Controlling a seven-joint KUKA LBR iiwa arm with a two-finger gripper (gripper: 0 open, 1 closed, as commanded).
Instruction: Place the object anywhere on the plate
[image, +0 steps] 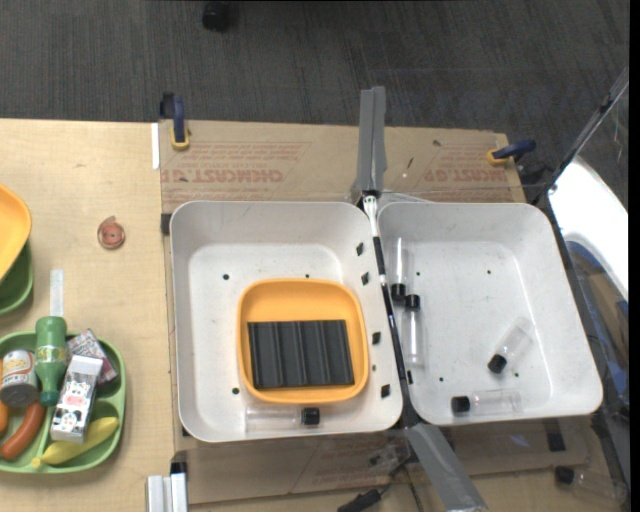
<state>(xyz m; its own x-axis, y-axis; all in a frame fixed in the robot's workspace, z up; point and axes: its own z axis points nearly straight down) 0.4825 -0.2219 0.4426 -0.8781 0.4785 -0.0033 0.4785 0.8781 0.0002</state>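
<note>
Pick stage, by my reading: nothing is lifted, and how the jaws stand cannot be told.
Clear capped tubes lie loose in the right bin. One needs grasping and carrying to the yellow plate.

Two bins sit side by side on the bench, the left bin holding a plate near its middle, with a ribbed block lying on the plate and a small tube along the bin's near wall. In the right bin one tube lies along the left wall, another right of centre, and a third by the near wall. Well to the left on the bench, a tray holds toy food, with a small disc farther back.
</note>
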